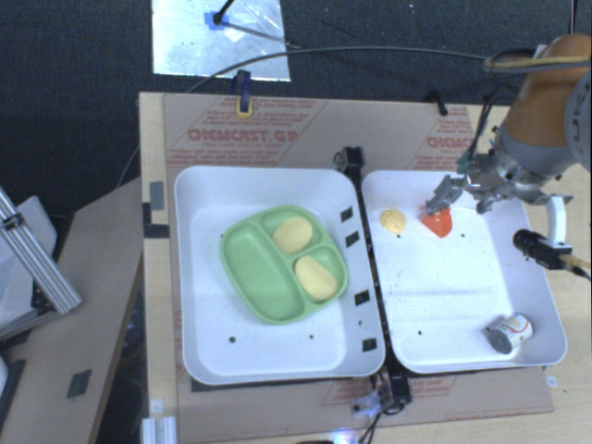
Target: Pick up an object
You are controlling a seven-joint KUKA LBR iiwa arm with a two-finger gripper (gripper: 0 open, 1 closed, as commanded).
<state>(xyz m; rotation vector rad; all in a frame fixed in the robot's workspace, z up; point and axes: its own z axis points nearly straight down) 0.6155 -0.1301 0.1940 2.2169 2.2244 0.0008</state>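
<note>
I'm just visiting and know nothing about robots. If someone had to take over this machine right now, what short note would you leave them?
Gripper: hovering over the upper part of the right bin, right above the red object. I can't tell whether it has a hold on it.
Right bin also holds a small yellow piece just left of the red object, and a small can lying on its side near the lower right corner.
Left bin holds a green divided plate with two yellow items in its smaller compartments.
Done: the arm is positioned at the red object.
Left: confirm a grasp and lift it.
</note>
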